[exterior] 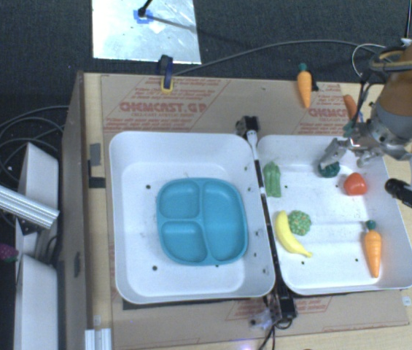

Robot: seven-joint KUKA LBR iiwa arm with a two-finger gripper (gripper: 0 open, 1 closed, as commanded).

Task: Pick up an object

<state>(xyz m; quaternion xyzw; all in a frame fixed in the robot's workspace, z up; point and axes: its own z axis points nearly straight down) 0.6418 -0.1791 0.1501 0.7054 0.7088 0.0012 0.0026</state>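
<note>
- The grey arm (402, 97), with its orange band above the wrist, comes in from the upper right and bends down over the far right corner of the right bin (399, 228).
- The gripper (335, 159) points left and down into that bin, its metal fingers (331, 154) low over the bin floor.
- A small dark green object (329, 170) sits right at the fingertips; whether the fingers are closed on it or merely touching it cannot be told.
- Just to the right of that lies a red tomato (355, 184), near the gripper but apart from it.
- A carrot (372, 248) lies along the bin's right side, close to the front right corner.
- A yellow banana (289, 235) and a head of broccoli (300, 222) lie touching each other at the bin's left middle.
- A green vegetable (271, 179) lies upright against the divide between the two bins.
- The middle of the right bin, between tomato, broccoli and carrot, is bare white floor.
- The left bin (136, 166) holds a blue divided plate (200, 220) in its centre, with bare floor all round it.
- Outside the bins, a second carrot (305, 86) rests on the cardboard bench top (184, 104) behind the right bin.
</note>
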